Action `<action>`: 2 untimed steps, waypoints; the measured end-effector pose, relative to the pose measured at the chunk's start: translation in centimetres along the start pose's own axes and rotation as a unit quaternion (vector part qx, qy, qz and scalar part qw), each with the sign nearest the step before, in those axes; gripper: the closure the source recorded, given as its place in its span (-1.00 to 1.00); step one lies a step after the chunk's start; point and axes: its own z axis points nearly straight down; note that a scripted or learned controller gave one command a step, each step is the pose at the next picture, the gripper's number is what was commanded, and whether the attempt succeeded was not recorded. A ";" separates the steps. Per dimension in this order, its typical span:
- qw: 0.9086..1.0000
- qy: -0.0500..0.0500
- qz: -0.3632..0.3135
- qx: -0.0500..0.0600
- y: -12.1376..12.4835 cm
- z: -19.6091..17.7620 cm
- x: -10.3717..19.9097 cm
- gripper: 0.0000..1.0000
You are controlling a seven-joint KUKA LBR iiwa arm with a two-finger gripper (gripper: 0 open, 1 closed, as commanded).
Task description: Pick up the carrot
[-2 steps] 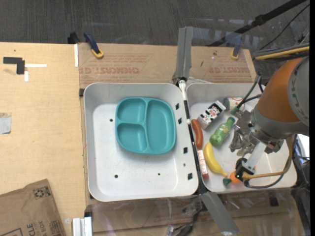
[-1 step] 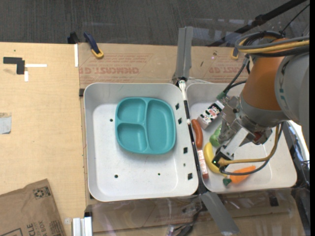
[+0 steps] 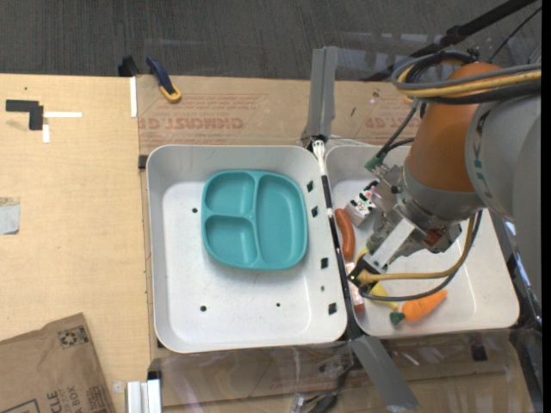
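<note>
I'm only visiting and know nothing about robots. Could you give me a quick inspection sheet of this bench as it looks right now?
Surface: two shallow white bins side by side, the left bin and the right bin.
Job's things: the carrot lies at the front of the right bin, green end pointing left, not held.
Clutter: a teal divided plate in the left bin; a red sausage along the right bin's left wall; a small yellow thing beside the carrot.
Grippers: the gripper hangs over the right bin, behind the carrot and apart from it.
Cables: black and yellow cables loop over the arm.
Surroundings: a cardboard box at front left; a blue-and-yellow clamp at the back.
</note>
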 end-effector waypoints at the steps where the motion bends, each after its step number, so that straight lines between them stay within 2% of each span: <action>1: 0.990 0.000 0.142 0.001 -0.4 1.4 0.3 1.00; 2: 0.998 0.001 0.063 -0.001 3.3 -8.0 -2.9 1.00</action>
